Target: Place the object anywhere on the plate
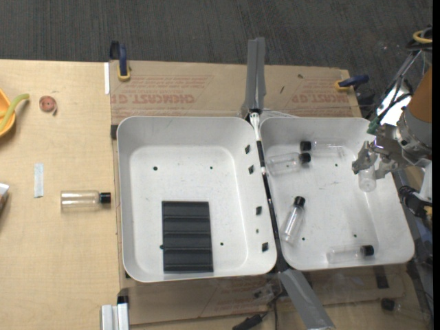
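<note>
1. The claw is seen over the far-right part of the right bin, close to that bin's right wall. Whether it is open or closed cannot be told, as the tip is blurred.
2. A clear shape is seen just below the claw. It may be a vial already lifted, but a grip on it cannot be confirmed.
3. Nearest on the bin floor, a capped vial is found towards the camera from the claw, lying roughly crosswise along the front wall with its black cap at the right.
4. A tilted vial lies to the left of the claw and a little nearer the camera. Its long axis runs obliquely, cap end away from the camera.
5. The paired vials are found left of the claw at about its own depth, close beside the divider.
6. The plate, dark and ribbed, is placed well apart from the claw. It sits across the divider in the left bin, to the left and nearer the camera, with its long axis running front to back.
7. The coming move is judged to turn on this one relation: whatever is carried must be taken leftward over the divider and forward (a fairly long crossing).
8. Farthest left, a loose vial lies on the surface, outside both bins.
</note>
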You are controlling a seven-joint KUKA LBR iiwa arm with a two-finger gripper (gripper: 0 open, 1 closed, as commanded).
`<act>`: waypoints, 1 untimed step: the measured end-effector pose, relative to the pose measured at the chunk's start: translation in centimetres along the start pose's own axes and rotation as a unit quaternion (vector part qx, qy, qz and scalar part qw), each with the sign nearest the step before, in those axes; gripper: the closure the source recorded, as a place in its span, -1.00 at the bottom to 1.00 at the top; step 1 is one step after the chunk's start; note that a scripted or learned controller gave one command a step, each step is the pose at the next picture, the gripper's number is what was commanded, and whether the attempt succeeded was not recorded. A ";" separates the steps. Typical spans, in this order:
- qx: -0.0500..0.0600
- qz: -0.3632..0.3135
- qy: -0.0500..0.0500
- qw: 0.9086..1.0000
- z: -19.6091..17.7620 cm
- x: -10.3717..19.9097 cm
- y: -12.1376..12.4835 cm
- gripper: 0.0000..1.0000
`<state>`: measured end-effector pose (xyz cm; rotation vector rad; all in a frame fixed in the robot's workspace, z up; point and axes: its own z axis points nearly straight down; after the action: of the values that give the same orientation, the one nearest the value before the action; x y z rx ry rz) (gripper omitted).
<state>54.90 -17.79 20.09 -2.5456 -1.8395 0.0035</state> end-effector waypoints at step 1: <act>0.000 0.000 0.000 1.000 0.0 0.0 0.0 -1.00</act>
<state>54.91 -17.79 20.10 -2.5457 -1.8396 0.0033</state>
